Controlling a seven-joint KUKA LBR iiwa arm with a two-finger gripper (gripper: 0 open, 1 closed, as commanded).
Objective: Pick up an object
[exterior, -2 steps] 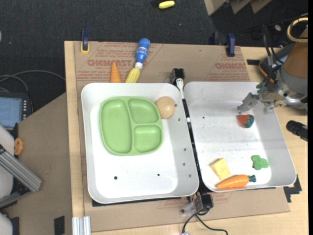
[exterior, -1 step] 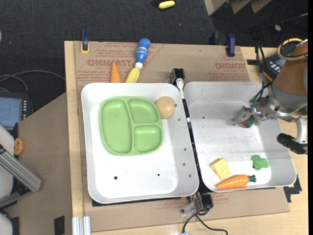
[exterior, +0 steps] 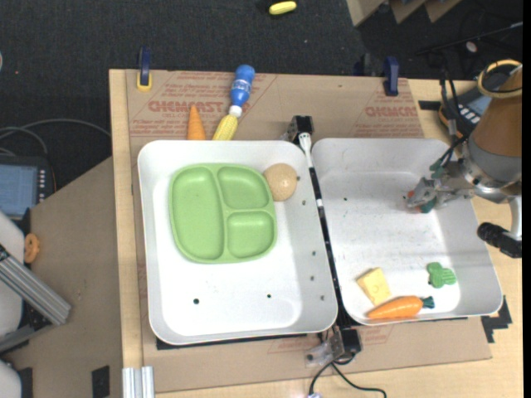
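The worktop (exterior: 124, 247) is a pale wooden board with a printed brown sheet over it, and dark carpet (exterior: 99, 15) lies beyond its far edge. Two blue clamps hold that far edge, one at the left corner (exterior: 145, 69) and one toward the right (exterior: 391, 77).

Two shallow white bins sit on it side by side, touching along their inner rims. The left bin (exterior: 241, 309) holds a green divided plate (exterior: 222, 212) with three compartments. A tan ball (exterior: 280, 181) rests just beside the plate's far right corner.

My arm (exterior: 502, 131) reaches in from the right over the right bin (exterior: 373, 222). My fingers (exterior: 425, 199) hang over the bare white floor in the far right part of that bin. I cannot tell whether they are spread or pressed together.

The things I could pick up in this bin number three, and all lie toward its near edge, well apart from my fingers. One orange carrot (exterior: 397, 308) lies on its side against the near rim. One yellow block (exterior: 373, 286) is just beside the carrot's thick end. One small green piece (exterior: 440, 275) lies near the carrot's leafy tip, on the right.

Three more things lie on the worktop behind the left bin: a blue and white bottle (exterior: 241, 85), a yellow cob (exterior: 226, 127) and an orange cone (exterior: 194, 124). One small yellow thing (exterior: 282, 7) lies on the carpet.
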